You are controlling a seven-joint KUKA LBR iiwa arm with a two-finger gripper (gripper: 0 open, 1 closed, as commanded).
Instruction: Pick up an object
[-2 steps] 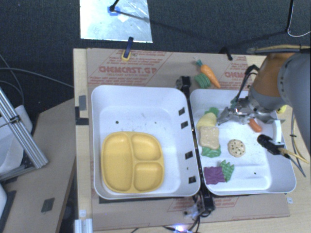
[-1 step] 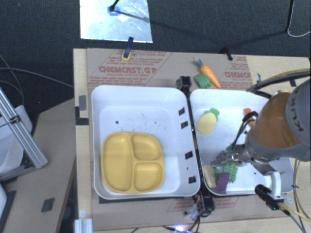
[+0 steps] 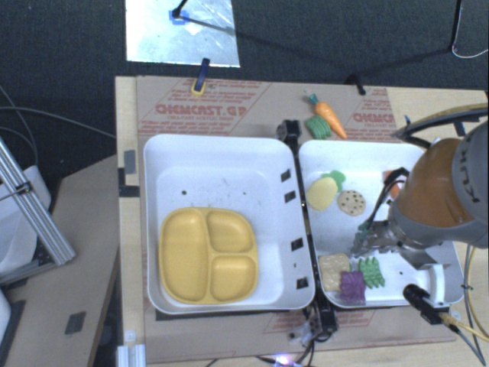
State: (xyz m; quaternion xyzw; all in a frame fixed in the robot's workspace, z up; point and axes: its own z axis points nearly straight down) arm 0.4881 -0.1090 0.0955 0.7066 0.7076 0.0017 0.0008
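My gripper (image 3: 365, 245) hangs low in the right bin (image 3: 359, 155), just above a green ridged toy (image 3: 372, 271). Beside that toy lie a purple block (image 3: 352, 286) and a beige cracker-like piece (image 3: 333, 269) near the bin's front edge. Further back in the same bin sit a pale yellow fruit with a green leaf (image 3: 324, 191) and a round speckled cookie (image 3: 351, 202). A small orange-red item (image 3: 394, 180) shows by the arm's edge. The grey arm with its orange band (image 3: 432, 189) covers the right part of this bin.
The left bin (image 3: 221, 155) holds a yellow three-compartment plate (image 3: 208, 252). A toy carrot with green top (image 3: 326, 118) lies on the cardboard behind the bins. A black divider clamp (image 3: 291, 131) sits between the bins. Cables run at the right edge.
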